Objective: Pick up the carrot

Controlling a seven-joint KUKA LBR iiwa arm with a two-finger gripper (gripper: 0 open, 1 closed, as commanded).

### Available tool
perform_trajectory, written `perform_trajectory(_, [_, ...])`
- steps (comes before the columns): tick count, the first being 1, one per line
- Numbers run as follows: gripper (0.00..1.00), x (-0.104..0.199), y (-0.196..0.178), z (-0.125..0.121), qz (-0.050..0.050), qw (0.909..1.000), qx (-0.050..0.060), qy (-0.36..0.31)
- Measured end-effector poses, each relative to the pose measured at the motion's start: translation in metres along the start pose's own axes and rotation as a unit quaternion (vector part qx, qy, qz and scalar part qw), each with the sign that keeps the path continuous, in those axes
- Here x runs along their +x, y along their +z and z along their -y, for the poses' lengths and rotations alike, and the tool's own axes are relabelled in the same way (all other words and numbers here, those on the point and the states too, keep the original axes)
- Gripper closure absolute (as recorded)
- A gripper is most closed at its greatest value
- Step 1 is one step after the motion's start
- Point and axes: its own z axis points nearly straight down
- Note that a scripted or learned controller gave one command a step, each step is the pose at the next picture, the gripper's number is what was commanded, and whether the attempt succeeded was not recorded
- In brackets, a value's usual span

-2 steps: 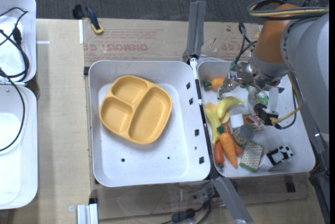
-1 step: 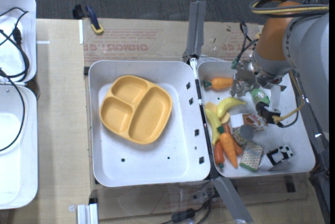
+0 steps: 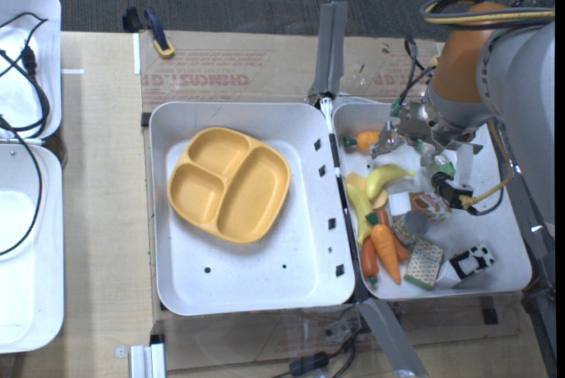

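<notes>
Here, carrot (image 3: pixel 383 250) beside bananas (image 3: pixel 375 186), sponge (image 3: pixel 424 263) nearby, fingers (image 3: pixel 402 138) above them, spread unclear.

Single fixed cam, mounted above the tabletop (image 3: pixel 97 102), looking down at a slant. Frames both white bins (image 3: pixel 163 217) mid-range. Arm (image 3: pixel 494 58) enters from frame right.

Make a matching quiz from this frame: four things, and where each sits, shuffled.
Things:
1. yellow plate
2. carrot
3. banana
4. blue and yellow clamp

Places:
A. on the bench beyond the bins, upper left
B. right bin, near its front edge
C. left bin, roughly in the middle
D. right bin, just below the gripper

Pairs: 1-C, 2-B, 3-D, 4-A
</notes>
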Motion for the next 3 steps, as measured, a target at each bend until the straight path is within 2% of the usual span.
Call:
perform_trajectory(1, [1.0, 0.0, -0.009, 0.0, 0.0, 1.0, 0.0, -0.001])
perform_trajectory(2, [1.0, -0.006, 0.009, 0.011, -0.001, 0.9976, -0.001, -0.07])
perform_trajectory(3, [1.0, 0.077, -0.091, 0.067, -0.001, 0.9955, -0.001, -0.095])
